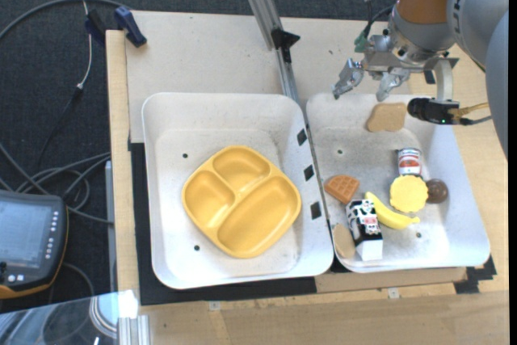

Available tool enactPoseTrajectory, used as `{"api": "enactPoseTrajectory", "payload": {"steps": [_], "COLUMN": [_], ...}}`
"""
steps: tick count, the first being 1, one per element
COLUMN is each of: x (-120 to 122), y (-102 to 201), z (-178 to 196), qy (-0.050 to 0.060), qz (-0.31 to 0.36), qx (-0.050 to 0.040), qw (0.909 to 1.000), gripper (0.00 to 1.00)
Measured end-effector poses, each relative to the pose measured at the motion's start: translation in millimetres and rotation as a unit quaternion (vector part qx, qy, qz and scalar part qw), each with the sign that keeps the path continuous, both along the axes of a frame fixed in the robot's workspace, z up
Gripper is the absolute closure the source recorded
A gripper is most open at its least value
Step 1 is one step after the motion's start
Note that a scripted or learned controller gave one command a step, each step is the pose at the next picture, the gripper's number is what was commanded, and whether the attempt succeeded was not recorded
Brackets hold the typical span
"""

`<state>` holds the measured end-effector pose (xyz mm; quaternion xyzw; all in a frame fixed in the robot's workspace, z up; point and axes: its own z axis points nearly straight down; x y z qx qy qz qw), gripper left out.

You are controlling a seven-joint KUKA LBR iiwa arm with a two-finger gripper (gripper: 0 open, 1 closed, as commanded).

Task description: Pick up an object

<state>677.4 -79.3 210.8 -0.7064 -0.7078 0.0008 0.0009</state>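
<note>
Nothing is picked up yet; the gripper [370,82] hangs with its fingers apart and nothing between them.

It hovers over the right bin [460,210] at about 12 o'clock, just beside the bread slice [386,118]. The waffle [342,189], banana [388,214], milk carton [365,229] and can [409,162] all lie in this bin on the surface, so I judge the grasp remains to be done.

Plate [241,200] left bin [161,174] — toys [386,210] right

A yellow divided plate [241,200] lies in the left bin [161,117], with a grey tablet [28,238] off the bench
</note>
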Motion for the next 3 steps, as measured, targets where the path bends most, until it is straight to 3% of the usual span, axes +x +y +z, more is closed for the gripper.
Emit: {"api": "enactPoseTrajectory", "payload": {"steps": [1, 2, 3], "x": [2, -35, -88], "y": [-9, -69, -120], "z": [-21, -38, 22], "qy": [0.001, 0.001, -0.002], "qz": [-0.002, -0.005, -0.004], "qx": [-0.0002, -0.001, -0.0015], "qw": [1.0, 1.0, 1.0], "gripper": [0.0, 0.0, 0.0]}}
